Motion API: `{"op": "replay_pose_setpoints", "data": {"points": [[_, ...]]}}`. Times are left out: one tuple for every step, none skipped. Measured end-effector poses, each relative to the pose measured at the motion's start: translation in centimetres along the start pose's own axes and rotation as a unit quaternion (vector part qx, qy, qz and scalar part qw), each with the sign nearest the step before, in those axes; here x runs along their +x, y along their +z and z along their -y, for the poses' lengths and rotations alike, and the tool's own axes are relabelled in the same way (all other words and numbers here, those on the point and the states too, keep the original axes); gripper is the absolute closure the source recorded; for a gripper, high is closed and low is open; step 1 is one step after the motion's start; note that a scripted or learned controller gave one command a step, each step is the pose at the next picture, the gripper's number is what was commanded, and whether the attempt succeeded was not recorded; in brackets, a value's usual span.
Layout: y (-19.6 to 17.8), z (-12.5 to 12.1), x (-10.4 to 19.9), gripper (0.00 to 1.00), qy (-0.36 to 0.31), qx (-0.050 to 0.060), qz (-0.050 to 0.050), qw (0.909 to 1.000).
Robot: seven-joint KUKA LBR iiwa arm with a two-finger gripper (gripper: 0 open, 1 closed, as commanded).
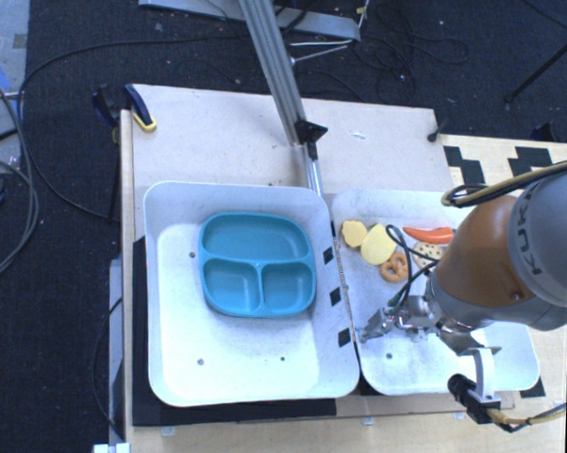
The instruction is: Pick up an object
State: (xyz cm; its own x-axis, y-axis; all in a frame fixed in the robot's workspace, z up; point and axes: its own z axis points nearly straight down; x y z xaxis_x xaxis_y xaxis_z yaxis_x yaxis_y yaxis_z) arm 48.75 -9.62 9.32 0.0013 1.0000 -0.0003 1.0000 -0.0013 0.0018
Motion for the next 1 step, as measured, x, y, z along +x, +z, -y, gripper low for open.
{"op": "replay_pose_setpoints", "data": {"points": [[-1.21, -0.16, -0.12, 1.00, 0.001, -0.003, 0.001, 1.0000]]}}
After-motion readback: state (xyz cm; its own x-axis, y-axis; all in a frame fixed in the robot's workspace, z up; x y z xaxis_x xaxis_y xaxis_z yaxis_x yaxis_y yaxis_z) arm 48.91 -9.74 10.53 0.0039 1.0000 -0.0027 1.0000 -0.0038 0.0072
